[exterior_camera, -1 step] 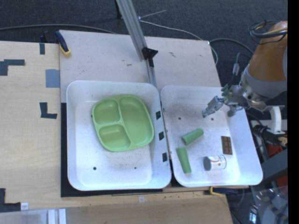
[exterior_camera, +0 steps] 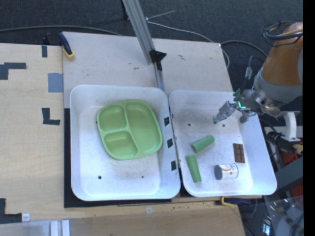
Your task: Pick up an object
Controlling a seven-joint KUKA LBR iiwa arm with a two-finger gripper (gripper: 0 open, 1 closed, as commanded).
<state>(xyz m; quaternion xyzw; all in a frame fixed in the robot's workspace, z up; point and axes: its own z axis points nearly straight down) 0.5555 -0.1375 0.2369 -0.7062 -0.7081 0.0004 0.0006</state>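
Pincer: gripper (exterior_camera: 222, 113) hangs over the upper part of the right bin (exterior_camera: 256, 181), fingers (exterior_camera: 220, 116) slanting down and left; nothing sits between them, and whether they stand wide or narrow I cannot tell.
Candidates: four things lie in the right bin, all below the gripper: a short green cylinder (exterior_camera: 203, 143), a longer green stick (exterior_camera: 193, 168), a small white can (exterior_camera: 226, 171) lying on its side, and a brown bar (exterior_camera: 238, 153).
Nearest: the short green cylinder, near the gripper but apart from it, lies tilted; it looks the handiest pick.
Approach: I judge it best to come down over the cylinder's middle with the fingers across its short width, not along its length, since a round body would likely roll out of an end-on pinch.
Left bin: a green plate (exterior_camera: 130, 129) with three compartments lies in the left bin (exterior_camera: 78, 181), well apart from the gripper.
Risk: the can may roll if nudged; the brown bar lies flat and looks hard to get under.
Hidden: the fingertips blur against the speckled floor; the arm (exterior_camera: 283, 68) is cut off at the right; the can's label is too small to read.
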